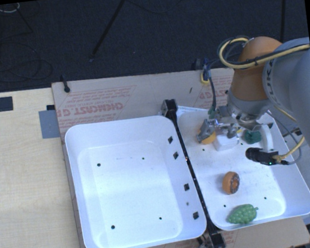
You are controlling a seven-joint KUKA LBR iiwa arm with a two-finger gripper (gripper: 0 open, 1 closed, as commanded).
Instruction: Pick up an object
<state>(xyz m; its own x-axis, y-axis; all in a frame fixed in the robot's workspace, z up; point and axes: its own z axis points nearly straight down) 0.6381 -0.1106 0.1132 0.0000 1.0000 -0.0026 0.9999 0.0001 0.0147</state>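
Lowest in the camera view, and so closest to us, we see a green bumpy cluster (242, 214) lying on the floor of the right bin (302, 200), just beside its near wall. Up from it, apart and nearer the middle of that bin, sits a brown-orange lump (230, 182).

Farther back in the same bin hangs the claw (222, 130), carried by the grey arm (294, 82) with its orange band, which comes in from the right. We cannot tell whether the claw is released or clenched, nor whether it is grasping anything. A yellow-orange piece (207, 138) shows at the claw's left side, touching it or very close; we cannot say which. A small teal piece (252, 135) shows at its right side, partly hidden by the wrist.

So all 4 things that could be picked up lie in the right bin, 2 near the claw and 2 well apart from it toward the near end.

Next to it stands the left bin (72, 160), its white floor marked with a few small dark dots. Both bins rest on a cardboard sheet (101, 102) with red lettering, which lies on the pale wooden desk (23, 200).
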